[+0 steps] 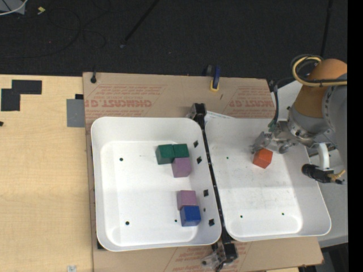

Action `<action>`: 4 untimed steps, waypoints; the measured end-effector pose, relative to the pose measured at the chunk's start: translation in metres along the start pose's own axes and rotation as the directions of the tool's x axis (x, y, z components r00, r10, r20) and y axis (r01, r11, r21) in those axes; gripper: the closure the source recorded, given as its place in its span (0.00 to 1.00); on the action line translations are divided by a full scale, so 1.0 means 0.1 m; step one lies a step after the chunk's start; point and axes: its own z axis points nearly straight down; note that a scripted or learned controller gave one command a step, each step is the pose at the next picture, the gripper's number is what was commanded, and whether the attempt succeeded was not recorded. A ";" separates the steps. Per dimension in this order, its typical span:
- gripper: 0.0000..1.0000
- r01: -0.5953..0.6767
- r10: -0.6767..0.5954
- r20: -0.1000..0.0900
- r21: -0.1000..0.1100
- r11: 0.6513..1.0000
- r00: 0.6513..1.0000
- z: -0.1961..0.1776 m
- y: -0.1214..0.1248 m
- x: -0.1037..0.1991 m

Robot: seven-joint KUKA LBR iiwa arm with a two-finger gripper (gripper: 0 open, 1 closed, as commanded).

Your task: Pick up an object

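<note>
Orange block (262, 159) sits in the right bin (306, 222), near its far left part, directly under the pincer (270, 143) that reaches in from the right. The block looks tilted, one corner down, touching or very close to the fingertips; whether they are spread or pressed on it I cannot tell from this slanted view. It is probably a light, stiff cube of wood or foam with flat faces, neither fragile nor very slippery. Best hold is across two opposite flat sides, not the corners. The left bin (108, 231) holds a green block (172, 152), two purple blocks (181, 167) and a blue block (191, 215)
</note>
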 end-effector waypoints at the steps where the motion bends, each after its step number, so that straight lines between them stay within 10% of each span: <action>1: 0.00 0.001 -0.001 -0.002 0.005 1.000 1.000 0.01 -0.08 0.21; 2: 0.00 -0.004 0.004 -0.001 0.006 1.000 1.000 0.01 -0.30 0.35; 3: 1.00 -0.004 0.004 -0.001 0.003 1.000 1.000 -0.10 -0.28 0.33; 4: 1.00 0.006 -0.006 -0.001 -0.008 1.000 1.000 -1.31 0.01 0.98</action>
